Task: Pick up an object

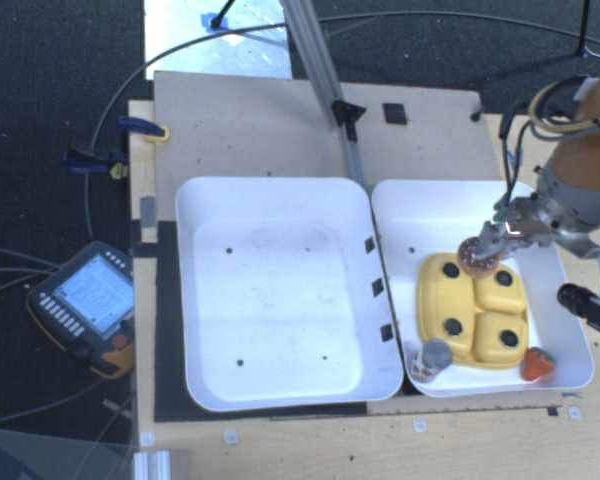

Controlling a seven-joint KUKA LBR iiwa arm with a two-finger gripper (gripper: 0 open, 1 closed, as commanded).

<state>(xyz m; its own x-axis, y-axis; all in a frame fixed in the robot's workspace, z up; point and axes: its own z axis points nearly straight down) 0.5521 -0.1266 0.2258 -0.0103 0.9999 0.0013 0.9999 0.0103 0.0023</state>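
Note:
The right bin [400,218] holds a yellow moulded piece [472,313] with four rounded humps. A small grey cylinder [436,354] lies at its lower left, and a red-orange object [538,365] sits in the bin's near right corner. My gripper [492,240] reaches in from the right, over the far left corner of the yellow piece. A small brown round thing [473,256] sits right at its tip. I cannot make out whether it is gripped or lying on the yellow piece.
The left bin [195,268] sits beside the right one; black tabs line their shared rim. A metal pole [315,53] slants over the back of the bench. A teach pendant [85,303] lies at the left. Cables hang at the arm's wrist.

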